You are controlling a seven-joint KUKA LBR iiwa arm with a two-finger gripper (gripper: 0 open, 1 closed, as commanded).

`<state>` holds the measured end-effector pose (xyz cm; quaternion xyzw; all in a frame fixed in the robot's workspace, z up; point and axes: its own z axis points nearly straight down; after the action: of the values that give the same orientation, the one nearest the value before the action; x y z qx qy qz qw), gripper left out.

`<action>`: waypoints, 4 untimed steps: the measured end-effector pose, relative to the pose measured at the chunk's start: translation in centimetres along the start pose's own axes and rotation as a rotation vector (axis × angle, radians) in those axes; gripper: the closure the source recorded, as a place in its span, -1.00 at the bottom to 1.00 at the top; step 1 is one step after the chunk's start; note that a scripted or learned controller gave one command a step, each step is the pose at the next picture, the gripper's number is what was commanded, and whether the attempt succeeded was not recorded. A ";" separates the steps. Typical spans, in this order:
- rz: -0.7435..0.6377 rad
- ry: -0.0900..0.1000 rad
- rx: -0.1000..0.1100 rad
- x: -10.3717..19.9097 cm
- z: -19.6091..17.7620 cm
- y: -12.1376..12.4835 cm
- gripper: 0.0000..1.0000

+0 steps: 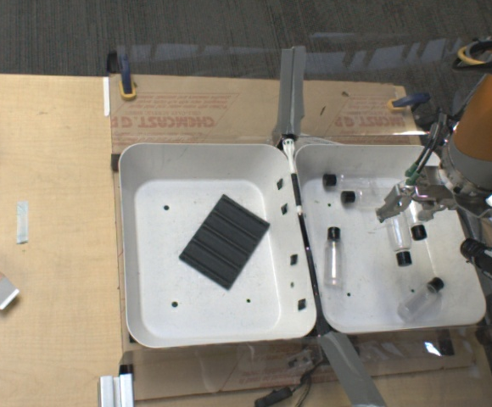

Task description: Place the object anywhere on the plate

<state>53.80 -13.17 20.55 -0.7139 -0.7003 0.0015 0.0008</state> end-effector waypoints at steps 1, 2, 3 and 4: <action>-0.167 0.000 -0.001 3.9 -0.1 3.8 1.00; -0.101 -0.001 -0.001 11.0 1.5 9.4 1.00; -0.382 -0.002 -0.004 17.0 -4.6 11.8 1.00; -0.382 -0.002 -0.004 17.0 -4.7 11.8 -1.00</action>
<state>65.89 3.60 25.15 -0.5678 -0.8232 0.0008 -0.0009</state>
